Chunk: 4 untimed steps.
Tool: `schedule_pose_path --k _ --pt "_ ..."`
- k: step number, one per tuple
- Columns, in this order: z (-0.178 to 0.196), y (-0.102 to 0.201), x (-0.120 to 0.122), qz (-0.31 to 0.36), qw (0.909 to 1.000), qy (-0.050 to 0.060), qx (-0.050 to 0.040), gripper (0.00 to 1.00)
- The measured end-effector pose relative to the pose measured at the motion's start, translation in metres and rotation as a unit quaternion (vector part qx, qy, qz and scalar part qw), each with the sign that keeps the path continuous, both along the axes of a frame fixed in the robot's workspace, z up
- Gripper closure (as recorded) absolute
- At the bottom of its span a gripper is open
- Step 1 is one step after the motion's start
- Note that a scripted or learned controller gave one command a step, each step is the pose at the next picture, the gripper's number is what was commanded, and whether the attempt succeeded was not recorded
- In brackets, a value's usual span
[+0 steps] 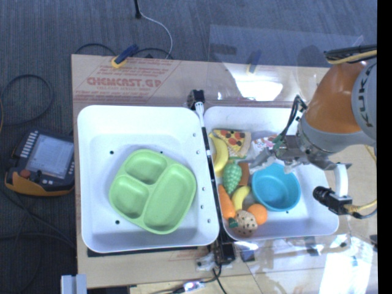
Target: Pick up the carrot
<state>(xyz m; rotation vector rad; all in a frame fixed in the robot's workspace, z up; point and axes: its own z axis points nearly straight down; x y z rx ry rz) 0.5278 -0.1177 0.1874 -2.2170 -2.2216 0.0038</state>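
The carrot is a short orange piece lying along the left wall of the right bin, near the front. It lies among other toy foods, next to a small yellow piece and a cookie. My gripper hangs over the back middle of that bin, just above the rim of a blue bowl. It is behind and to the right of the carrot, well apart from it. Nothing visible is held in it.
The right bin also holds a banana, a pizza slice, a green bumpy fruit, a brown piece and an orange ball. A green divided plate lies in the left bin.
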Motion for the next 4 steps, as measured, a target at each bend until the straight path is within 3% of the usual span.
schedule_pose_path --k 1,2,3,4 --pt "-0.091 0.021 -0.037 0.006 1.0000 -0.005 -0.0015 0.00" --pt "-0.080 0.021 -0.036 0.006 1.0000 -0.007 -0.0015 1.00" --pt "-0.006 -0.042 -0.012 0.229 0.9733 -0.002 -0.0009 1.00" --pt "-0.006 -0.041 -0.012 0.230 0.9732 -0.001 -0.0001 0.00"
